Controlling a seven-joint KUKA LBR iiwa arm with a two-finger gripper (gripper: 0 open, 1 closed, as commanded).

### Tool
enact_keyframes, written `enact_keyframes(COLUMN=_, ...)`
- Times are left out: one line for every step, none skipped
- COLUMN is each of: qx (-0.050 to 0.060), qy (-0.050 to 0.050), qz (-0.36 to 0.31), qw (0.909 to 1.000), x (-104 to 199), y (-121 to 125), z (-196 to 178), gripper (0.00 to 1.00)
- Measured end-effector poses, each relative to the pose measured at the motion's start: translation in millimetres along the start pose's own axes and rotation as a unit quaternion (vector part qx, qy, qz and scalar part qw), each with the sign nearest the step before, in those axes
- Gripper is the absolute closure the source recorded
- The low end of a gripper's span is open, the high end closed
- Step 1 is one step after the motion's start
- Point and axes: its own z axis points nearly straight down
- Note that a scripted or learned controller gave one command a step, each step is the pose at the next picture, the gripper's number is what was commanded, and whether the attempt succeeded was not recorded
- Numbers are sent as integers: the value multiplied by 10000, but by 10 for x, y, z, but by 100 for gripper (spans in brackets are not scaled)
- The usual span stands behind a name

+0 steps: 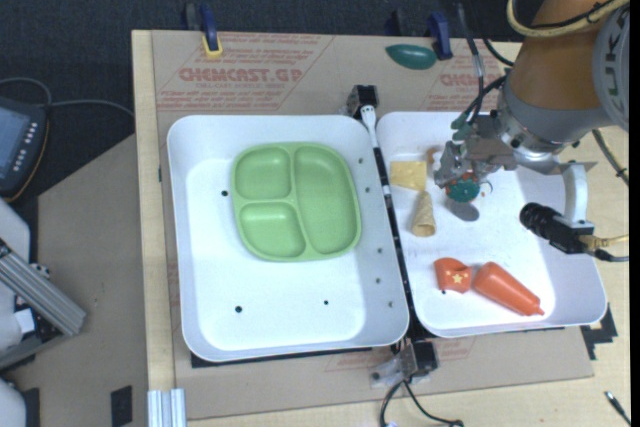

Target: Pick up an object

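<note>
The arm reached in over the right bin [590, 300], and its pincer [462, 177] hung low above a small teal and red object [464, 191] near the bin's upper middle. This looked like the approach or the closing step of a pick, with the lift not yet made. Whether the pincer was open or closed could not be told, since the wrist and cables hid its tips from above.

The next move probably called for a straight descent onto that small object, a firm close, and then a clean rise without knocking the neighbours. A yellow wedge [407, 175] lay just to the left of the pincer and a tan cone [424, 213] sat below that, both near enough to be nudged.

The teal object looked small and rounded, with a reddish part at its top, partly covered by the pincer. Further down the same bin lay an orange carrot [508, 289] touching a red piece [453, 276]. The left bin [200, 215] held a green divided plate [297, 201].
</note>
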Motion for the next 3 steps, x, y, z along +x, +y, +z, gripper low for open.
enact_keyframes(qx=4, qy=1, qz=-5, qw=10000, x=545, y=-16, z=126, gripper=100)
enact_keyframes(qx=-17, qy=6, qz=-16, qw=10000, x=1190, y=-81, z=44, gripper=100)
enact_keyframes(qx=2, qy=-5, qz=9, qw=10000, x=1343, y=-189, z=41, gripper=100)
